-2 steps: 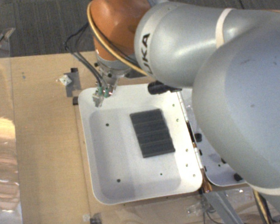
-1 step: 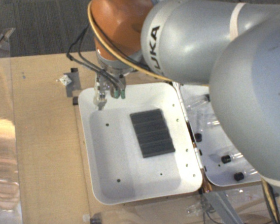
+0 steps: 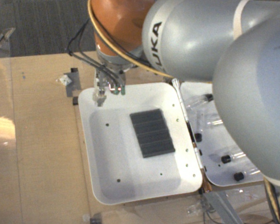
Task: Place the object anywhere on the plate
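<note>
overhead, reaching in from the right, arm (image 3: 208, 48) bent down over the left bin's (image 3: 101, 185) far-left corner. gripper (image 3: 109, 91) hovering there, fingers slightly apart, holding nothing. dark ridged plate (image 3: 152, 133) flat mid-bin, apart from gripper.

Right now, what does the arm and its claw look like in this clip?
The arm is bulky, rounded and light grey, with black KUKA lettering on one link and a glossy orange band above the wrist. Thin black and yellow cables loop around that band. The claw is small, metallic grey, with slim fingers and green-tinted bits.
</note>
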Controlling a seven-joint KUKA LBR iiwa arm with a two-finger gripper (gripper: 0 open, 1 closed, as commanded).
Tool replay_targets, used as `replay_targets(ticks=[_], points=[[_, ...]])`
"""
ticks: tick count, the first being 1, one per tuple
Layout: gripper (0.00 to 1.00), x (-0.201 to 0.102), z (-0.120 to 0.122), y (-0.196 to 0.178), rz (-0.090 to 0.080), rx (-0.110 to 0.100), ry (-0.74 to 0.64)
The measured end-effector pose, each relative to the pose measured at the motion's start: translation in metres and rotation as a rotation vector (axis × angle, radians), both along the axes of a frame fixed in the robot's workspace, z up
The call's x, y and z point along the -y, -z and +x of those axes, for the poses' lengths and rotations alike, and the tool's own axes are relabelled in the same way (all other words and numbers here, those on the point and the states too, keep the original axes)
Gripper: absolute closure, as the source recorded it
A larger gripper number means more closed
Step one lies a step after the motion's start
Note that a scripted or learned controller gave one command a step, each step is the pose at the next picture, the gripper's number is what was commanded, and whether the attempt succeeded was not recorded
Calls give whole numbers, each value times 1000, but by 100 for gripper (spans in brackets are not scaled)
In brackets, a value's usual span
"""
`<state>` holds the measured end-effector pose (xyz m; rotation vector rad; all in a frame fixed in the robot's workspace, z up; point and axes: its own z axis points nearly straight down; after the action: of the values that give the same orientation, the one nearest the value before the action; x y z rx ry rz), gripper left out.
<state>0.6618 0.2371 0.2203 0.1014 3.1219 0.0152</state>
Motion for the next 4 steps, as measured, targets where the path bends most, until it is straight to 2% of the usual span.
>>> replay_targets(ticks=[1, 2, 3, 4], points=[[100, 3, 4, 28, -3, -12, 170], [100, 2, 0, 3, -2, -10, 169], [100, 2, -15, 62, 2, -17, 796], [100, 17, -23, 1, 14, -19, 1788]])
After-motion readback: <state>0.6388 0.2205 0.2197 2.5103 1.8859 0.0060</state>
